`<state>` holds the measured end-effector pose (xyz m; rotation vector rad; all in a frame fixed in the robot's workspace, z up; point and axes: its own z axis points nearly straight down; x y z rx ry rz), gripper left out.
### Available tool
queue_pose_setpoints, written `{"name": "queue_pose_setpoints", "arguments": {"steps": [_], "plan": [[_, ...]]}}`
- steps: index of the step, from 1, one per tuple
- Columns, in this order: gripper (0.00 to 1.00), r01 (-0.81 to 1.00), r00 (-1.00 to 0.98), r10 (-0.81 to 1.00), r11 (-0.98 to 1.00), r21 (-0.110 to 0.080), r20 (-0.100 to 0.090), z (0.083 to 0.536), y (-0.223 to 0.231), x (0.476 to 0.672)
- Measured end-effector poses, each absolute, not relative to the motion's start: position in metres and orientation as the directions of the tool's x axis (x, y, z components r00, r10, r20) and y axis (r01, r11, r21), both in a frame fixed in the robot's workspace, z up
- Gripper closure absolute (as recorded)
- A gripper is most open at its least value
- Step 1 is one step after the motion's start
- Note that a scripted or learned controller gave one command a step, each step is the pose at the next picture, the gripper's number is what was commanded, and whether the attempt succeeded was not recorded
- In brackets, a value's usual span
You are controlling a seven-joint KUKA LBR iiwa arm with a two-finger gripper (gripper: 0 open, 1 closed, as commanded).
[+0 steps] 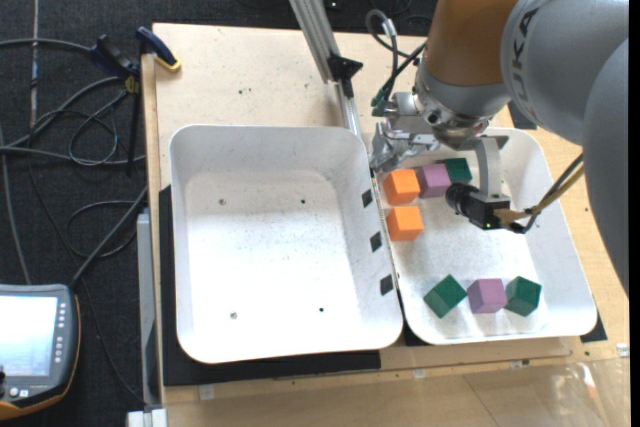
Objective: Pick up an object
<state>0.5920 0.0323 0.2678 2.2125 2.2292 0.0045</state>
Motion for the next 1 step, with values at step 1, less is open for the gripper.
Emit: {"name": "queue_pose_setpoints", "arguments": {"steps": [1], "plan": [[1.0, 1.0, -0.006, 1.0, 0.006, 0.003, 0.001, 0.268, 0.0785, 0.6173]]}}
